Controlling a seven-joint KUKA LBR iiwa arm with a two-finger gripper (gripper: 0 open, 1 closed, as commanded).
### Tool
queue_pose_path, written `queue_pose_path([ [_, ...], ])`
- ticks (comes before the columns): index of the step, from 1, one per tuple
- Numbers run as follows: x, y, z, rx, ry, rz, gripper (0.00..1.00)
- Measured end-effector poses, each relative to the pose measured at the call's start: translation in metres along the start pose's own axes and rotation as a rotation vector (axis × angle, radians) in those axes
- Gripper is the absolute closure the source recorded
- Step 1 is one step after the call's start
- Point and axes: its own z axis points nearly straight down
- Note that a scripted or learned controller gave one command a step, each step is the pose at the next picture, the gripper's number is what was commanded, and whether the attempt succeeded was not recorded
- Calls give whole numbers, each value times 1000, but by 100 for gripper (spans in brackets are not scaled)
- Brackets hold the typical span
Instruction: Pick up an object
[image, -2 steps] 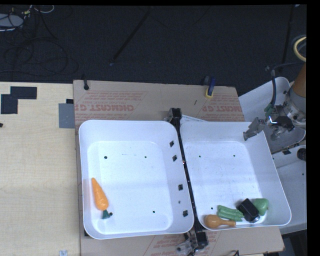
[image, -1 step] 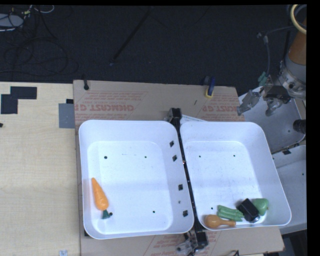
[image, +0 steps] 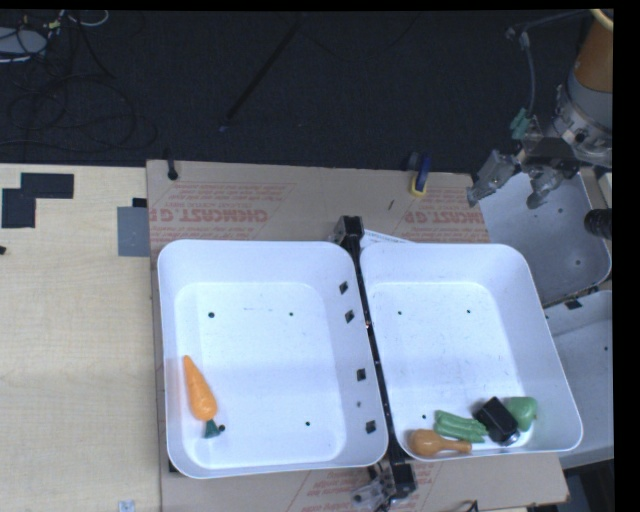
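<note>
— Where is the gripper (image: 515, 185)?

— Far right, beyond the far right corner of the right bin (image: 455, 262) and outside it, over a grey plate (image: 560, 235). Its two fingers stand apart, with nothing between them. The arm (image: 590, 70) rises toward the upper right, its orange band at the frame's edge.

— And the objects?

— All well apart from the gripper. In the right bin's near right corner lies a small cluster: a black block (image: 497, 419) resting against a green round piece (image: 521, 409), a green pod-shaped piece (image: 460, 426) just left of the block, and an orange gourd-shaped toy (image: 437, 443) at the near wall, touching or just beside the pod — I cannot tell which.

— The left bin (image: 250, 262)?

— An orange carrot (image: 199, 390) lies near its left wall, toward the near side, its dark green top (image: 212, 429) pointing to the near edge.

— What are the bins on?

— A cardboard sheet (image: 260, 205) with red print, on a pale wooden bench (image: 70, 350). A black clip strip (image: 362, 340) runs between the two bins.
</note>
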Motion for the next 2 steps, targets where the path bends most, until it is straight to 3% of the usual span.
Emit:
queue_pose_path([
  [1,-1,0,-6,7,-2,-1,100],
  [2,-26,-41,-34,6,0,7,100],
])
